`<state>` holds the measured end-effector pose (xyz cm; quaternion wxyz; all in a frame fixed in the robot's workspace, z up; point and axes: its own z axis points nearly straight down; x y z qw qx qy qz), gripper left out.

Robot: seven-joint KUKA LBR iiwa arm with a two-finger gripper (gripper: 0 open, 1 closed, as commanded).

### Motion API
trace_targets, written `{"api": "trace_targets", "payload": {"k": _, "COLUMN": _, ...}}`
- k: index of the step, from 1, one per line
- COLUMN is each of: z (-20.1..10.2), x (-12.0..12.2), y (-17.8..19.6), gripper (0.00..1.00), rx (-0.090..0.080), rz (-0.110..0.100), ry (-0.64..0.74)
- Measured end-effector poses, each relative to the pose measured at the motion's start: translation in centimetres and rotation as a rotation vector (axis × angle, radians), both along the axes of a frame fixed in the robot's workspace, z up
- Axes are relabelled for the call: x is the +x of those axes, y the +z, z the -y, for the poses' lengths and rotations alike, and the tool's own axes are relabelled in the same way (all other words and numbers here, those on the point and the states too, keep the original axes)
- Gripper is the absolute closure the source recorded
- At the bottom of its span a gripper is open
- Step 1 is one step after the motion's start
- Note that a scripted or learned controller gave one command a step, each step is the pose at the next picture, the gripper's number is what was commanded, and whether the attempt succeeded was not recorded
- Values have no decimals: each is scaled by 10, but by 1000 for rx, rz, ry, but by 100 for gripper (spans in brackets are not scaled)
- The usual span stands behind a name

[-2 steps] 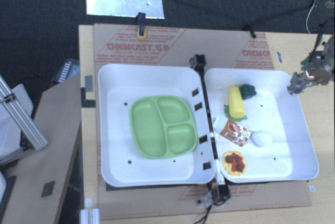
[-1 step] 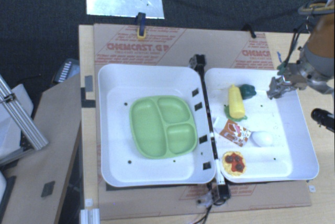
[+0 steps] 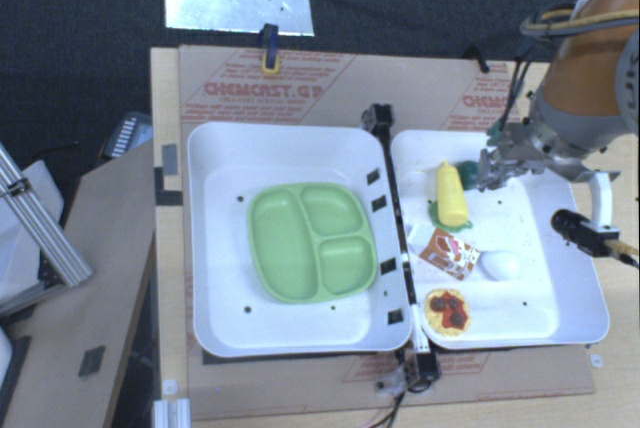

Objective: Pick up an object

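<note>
Camera view, read from its left: the left bin (image 3: 215,216) holds a green divided plate (image 3: 308,241), lying flat with its three compartments bare. Across the black divider, the right bin (image 3: 575,301) carries the loose items. A yellow bottle (image 3: 451,194) lies near the bin's upper left, its long axis running roughly up and down the picture, the narrower cap end pointing to the far side; a scrap of green shows under its lower end. Below it lie a small printed packet (image 3: 449,253), tilted on a diagonal, a white egg-shaped object (image 3: 500,265) just beside the packet, and a round pizza-like toy (image 3: 447,310) near the bin's front edge.

Farther right, the gripper (image 3: 492,168) hangs over the bin's upper part, near the bottle's cap end. Whether it touches the bottle, and how it is set, cannot be told from this angle. Nothing is seen gripped or lifted; every item rests on the bin floor. As a judgement, the pick is not yet made: closing on an object and raising it remain.
</note>
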<state>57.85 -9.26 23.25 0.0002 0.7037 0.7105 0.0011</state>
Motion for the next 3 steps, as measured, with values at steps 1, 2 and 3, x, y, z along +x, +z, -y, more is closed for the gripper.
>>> {"api": "trace_targets", "payload": {"k": 1, "z": -52, "x": -6, "y": 9, "gripper": 100, "rx": 1, "rz": 0, "ry": 1}}
{"api": "trace_targets", "payload": {"k": 2, "z": -105, "x": -16, "y": -5, "gripper": 100, "rx": 1, "rz": -1, "ry": 1}}
{"api": "trace_targets", "payload": {"k": 3, "z": -167, "x": -18, "y": -13, "gripper": 100, "rx": 2, "rz": -2, "ry": 1}}
